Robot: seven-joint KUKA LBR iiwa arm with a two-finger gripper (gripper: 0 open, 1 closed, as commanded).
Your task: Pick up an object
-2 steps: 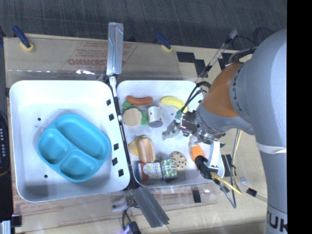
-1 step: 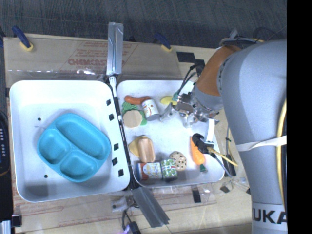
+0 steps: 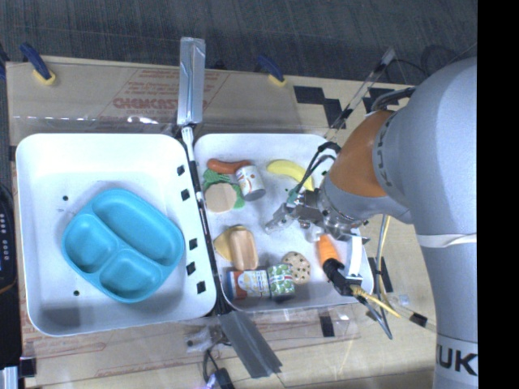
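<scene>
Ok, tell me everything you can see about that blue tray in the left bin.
The blue tray is a light blue, plastic-looking dish with rounded corners and three compartments: one long, two smaller. It lies flat and turned at a slant on the floor of the left bin, with nothing in it and nothing touching it but the bin.
</scene>
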